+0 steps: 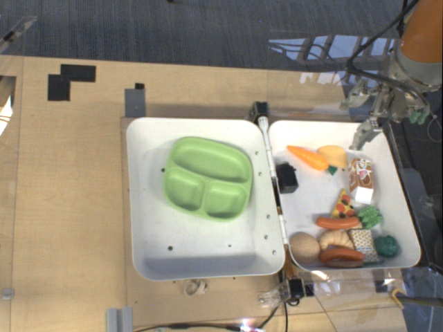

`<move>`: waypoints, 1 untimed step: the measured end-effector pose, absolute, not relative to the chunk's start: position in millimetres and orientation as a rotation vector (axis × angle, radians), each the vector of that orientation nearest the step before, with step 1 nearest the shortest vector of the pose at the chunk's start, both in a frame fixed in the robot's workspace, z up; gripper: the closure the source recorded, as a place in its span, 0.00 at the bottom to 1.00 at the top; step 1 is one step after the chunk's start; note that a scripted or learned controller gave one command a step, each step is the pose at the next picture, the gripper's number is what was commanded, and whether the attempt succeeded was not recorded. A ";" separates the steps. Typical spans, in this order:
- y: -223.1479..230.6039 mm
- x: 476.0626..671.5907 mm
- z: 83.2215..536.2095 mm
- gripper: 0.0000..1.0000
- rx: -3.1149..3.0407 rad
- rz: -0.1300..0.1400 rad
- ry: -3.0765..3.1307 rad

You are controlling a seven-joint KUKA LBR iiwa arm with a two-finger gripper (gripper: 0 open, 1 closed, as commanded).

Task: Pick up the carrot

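Behind pincer (pixel 365 131), bin's (pixel 405 206) far corner

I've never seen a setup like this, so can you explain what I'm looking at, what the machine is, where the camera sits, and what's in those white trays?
This is one camera fixed above a wooden bench, looking down at a slant. The machine at the upper right is a robot arm with an orange band; its gripper hangs over the far edge of the right bin, holding nothing that I can see. The left bin holds a green divided plate. The right bin holds toy food: the carrot near the back, a pizza slice, a sausage, broccoli and more. The carrot lies untouched.
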State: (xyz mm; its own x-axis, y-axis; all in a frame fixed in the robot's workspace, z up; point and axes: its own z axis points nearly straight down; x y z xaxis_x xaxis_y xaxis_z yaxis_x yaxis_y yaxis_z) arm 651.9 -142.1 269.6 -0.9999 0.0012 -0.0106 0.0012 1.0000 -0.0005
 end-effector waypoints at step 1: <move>-110.0 657.7 119.1 0.00 0.425 0.005 3.113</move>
